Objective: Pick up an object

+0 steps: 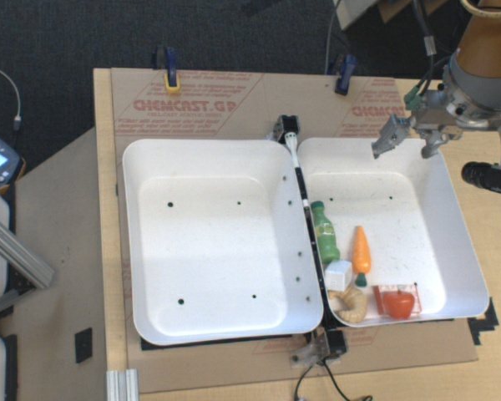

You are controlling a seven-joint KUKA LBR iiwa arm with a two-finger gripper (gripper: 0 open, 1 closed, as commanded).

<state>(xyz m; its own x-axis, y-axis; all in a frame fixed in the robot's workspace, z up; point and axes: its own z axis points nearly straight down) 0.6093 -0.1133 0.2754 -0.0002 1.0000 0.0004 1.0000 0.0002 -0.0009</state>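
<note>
My gripper (411,141) hangs above the far edge of the right bin (451,224), with its two fingers spread apart and nothing between them. Well in front of it, along the right bin's near left side, lie a green bottle (323,231), an orange carrot (361,250), a small white block (337,274), a tan piece (352,304) and a red item in a clear wrapper (397,302).
The left bin (150,249) sits beside the right one, with a black divider strip (301,192) running between them. Blue clamps (169,60) (345,72) hold the brown board at the far edge. The bench edge lies to the left.
</note>
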